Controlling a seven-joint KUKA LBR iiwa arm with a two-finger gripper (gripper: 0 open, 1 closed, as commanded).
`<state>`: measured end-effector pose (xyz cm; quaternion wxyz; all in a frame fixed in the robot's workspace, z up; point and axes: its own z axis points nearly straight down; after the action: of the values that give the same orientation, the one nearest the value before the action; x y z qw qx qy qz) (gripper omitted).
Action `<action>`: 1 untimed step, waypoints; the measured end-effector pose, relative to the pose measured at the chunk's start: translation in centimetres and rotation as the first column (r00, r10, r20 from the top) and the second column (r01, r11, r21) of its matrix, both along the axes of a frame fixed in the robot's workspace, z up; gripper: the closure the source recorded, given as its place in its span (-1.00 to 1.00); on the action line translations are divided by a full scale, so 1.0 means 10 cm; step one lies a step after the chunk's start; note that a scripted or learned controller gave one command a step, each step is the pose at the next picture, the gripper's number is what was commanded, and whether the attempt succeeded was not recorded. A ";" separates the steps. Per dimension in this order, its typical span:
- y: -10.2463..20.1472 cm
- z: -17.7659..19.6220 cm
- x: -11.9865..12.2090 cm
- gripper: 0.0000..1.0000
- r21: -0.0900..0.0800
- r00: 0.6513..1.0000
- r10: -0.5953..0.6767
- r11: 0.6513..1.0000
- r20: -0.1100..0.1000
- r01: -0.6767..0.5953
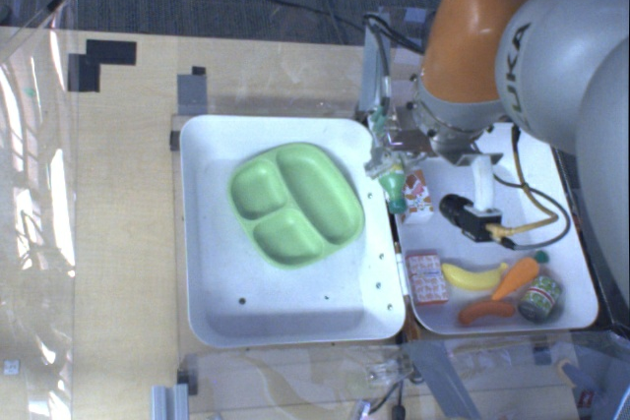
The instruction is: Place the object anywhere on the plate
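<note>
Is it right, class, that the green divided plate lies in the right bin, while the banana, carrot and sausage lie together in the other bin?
Not quite. The green divided plate lies in the left bin, as the camera view shows. The banana, carrot and sausage do lie together in the other bin, the right one.

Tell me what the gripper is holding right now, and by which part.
Cannot be told. The gripper sits over a small green bottle at the edge between the bins, but a grasp isn't visible.
</note>
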<state>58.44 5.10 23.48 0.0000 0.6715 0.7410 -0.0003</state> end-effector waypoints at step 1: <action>0.60 -0.54 0.58 1.00 0.000 0.993 0.115 0.993 -0.001 -0.115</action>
<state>64.27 11.08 18.08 -0.0003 0.6276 0.7785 -0.0004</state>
